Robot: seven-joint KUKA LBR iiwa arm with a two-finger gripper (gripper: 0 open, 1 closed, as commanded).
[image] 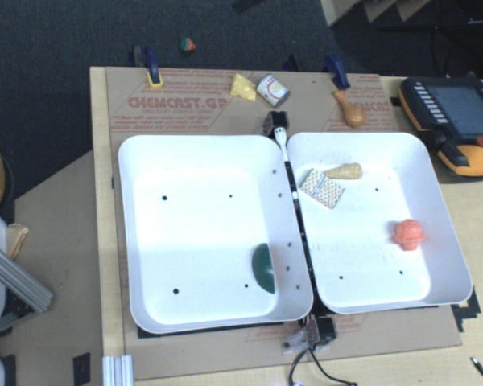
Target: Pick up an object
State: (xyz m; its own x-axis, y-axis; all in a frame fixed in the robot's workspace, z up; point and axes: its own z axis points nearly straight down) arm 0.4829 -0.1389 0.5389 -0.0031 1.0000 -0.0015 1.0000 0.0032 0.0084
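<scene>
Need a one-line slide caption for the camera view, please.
Two white bins: green object in the left; pink ball, patterned packet in the right.

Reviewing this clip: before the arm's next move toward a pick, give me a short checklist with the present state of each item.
1. Candidates in the right bin: ok. A pink ball, a patterned packet and a tan roll lie there.
2. Ball isolated for a grasp: ok, it sits apart from the rest.
3. Packet and roll separated: not ok, they touch or overlap near the divider.
4. Candidate in the left bin: ok, but the dark green object hugs the right wall, an awkward grasp.
5. Bench clutter outside the bins: ok, a yellow piece and wooden tool lie beyond the rims.
</scene>
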